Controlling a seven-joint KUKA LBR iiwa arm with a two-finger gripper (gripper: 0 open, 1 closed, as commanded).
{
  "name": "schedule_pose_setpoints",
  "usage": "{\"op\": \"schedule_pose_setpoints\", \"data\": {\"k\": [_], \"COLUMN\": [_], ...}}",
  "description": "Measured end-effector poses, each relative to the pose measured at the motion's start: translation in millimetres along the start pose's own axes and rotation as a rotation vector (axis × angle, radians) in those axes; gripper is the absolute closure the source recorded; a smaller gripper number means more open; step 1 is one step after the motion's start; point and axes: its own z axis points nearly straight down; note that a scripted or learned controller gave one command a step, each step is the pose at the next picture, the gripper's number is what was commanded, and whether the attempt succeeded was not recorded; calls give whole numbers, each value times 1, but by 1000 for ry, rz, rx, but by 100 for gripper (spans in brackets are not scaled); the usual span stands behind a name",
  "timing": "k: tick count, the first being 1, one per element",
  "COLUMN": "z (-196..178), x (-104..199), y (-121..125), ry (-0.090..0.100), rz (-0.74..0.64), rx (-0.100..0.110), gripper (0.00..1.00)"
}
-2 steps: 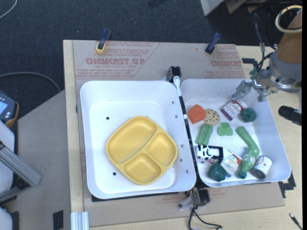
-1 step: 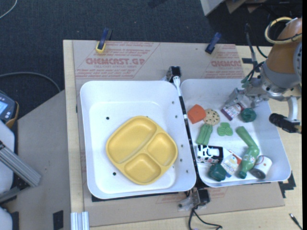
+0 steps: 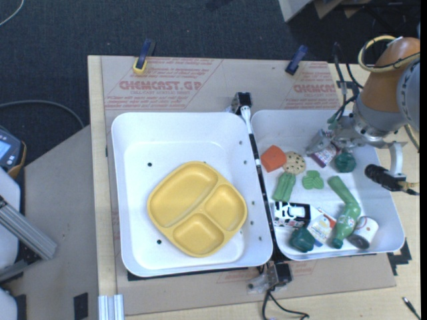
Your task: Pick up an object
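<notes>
Here we see the table [image 3: 200, 79], covered by a brown printed sheet, carrying two shallow white bins side by side. The left bin [image 3: 127, 179] holds a yellow three-compartment tray [image 3: 197, 207], lying flat near the bin's centre.

The right bin [image 3: 393, 232] holds the loose objects. An orange block [image 3: 273, 158] lies near the bin's left wall, with a round speckled cookie [image 3: 294, 161] just beside it on the right. Below them we note a green bar [image 3: 283, 187] and a small light-green piece [image 3: 313, 180]. A black-and-white packet [image 3: 291, 212] sits lower, next to a dark teal item [image 3: 301, 239]. A green bottle [image 3: 345, 207] lies diagonally toward the front right corner, touching a small white cup [image 3: 364, 232].

The arm [image 3: 390, 89] enters from the right, its orange band above the grey wrist. The tool [image 3: 333, 145] is lowered over the bin's rear area, close to a maroon-and-white packet [image 3: 323, 155] and a dark green round object [image 3: 345, 161]. We cannot tell whether the tool touches either object, and we cannot tell its state, because the wrist and cabling hide it.
</notes>
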Motion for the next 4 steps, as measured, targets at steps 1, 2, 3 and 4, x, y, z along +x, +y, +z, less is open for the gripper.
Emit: {"op": "schedule_pose_setpoints", "data": {"k": [1,2,3,4], "z": [-9,-69,-133,-140], "x": [-2,5,3,3], "y": [-3,-7,-1,0], "ry": [-4,-5,-6,-5], "rz": [0,0,0,1], "rx": [7,-8,-10,-5], "gripper": [100,100,100,100]}}
